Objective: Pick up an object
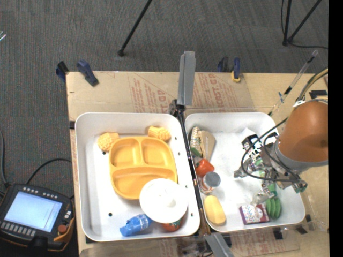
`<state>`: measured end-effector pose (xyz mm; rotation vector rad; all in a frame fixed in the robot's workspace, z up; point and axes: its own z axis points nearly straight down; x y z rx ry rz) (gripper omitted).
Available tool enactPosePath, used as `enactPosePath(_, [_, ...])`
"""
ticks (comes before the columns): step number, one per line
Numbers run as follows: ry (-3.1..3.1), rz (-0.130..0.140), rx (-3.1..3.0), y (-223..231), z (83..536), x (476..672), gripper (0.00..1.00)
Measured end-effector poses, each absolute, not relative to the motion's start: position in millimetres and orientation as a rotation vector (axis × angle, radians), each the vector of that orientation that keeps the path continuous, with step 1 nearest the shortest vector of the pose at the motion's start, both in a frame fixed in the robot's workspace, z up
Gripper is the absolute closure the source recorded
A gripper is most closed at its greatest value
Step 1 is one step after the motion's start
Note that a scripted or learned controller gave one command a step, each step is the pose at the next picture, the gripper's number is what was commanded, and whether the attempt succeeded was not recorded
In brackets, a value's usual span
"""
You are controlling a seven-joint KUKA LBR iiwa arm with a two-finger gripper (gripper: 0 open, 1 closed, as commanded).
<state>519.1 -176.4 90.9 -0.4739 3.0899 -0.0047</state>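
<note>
green ribbed object [274,206], glossy and bumpy, at 4 o'clock in the right bin [236,121], touching a flat maroon packet [253,214]. smooth yellow oval [215,210] at 7 o'clock there. matte yellow divided tray [140,164] under a round white lid [163,199] in the left bin [88,170]. tool [266,189] lowered just above the green object from 3 o'clock, orange band uppermost; grip state impossible to tell.

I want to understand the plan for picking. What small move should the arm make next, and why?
Probably lower the hand a little toward the green ridged plastic object in the right white bin. The hand hovers just above that object, near the small maroon packet, and nothing is seen between its fingers.
</note>
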Motion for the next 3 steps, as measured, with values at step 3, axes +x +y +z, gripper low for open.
enactPosePath(3, [3.131,0.001,-0.206,-119,88,645.7,0.0])
